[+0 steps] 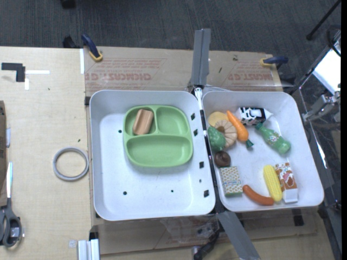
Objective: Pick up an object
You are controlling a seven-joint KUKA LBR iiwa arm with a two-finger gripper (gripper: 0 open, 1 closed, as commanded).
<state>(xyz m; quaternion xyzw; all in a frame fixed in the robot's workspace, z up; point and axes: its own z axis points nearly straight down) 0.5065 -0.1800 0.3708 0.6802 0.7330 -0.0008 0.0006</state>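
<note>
The right white bin holds several toy foods. Among them are an orange carrot, a black-and-white cow-patterned carton and a green bottle. Nearer the front lie a yellow corn cob, an orange sausage, a red-and-white box and a small pale green box. By the divider sit a green leafy vegetable and a brown lump. The left white bin bears a green divided plate with a tan bread roll in its upper left compartment.
A ring of tape and scissors lie on the wooden bench left of the bins. Clamps hold cardboard behind them. A grey metal bar runs back from the divider between the bins.
</note>
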